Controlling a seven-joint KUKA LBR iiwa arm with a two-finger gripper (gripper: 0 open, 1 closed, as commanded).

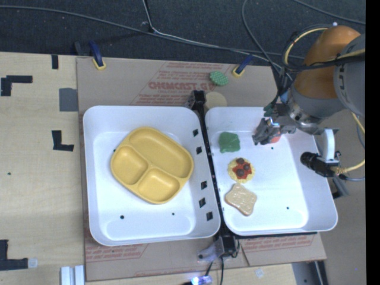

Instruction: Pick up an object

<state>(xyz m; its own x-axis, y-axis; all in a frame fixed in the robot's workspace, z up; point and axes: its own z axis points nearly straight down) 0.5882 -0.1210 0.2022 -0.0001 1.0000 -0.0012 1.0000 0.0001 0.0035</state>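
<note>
In the right bin (309, 212) lie three small items: a green leafy piece (228, 141) near the divider, a round yellow tart with red berries (240, 170) below it, and a beige toast slice (241, 199) lower still. My gripper (265, 132) hangs over the bin's upper right part, right of the green piece and apart from it. Nothing is visible between its fingertips.
The left bin (98, 212) holds a yellow divided plate (151, 164). A small green disc (218, 78) lies on the cardboard behind the bins. Black clips run along the divider between the bins. Cables cross the dark floor at the back.
</note>
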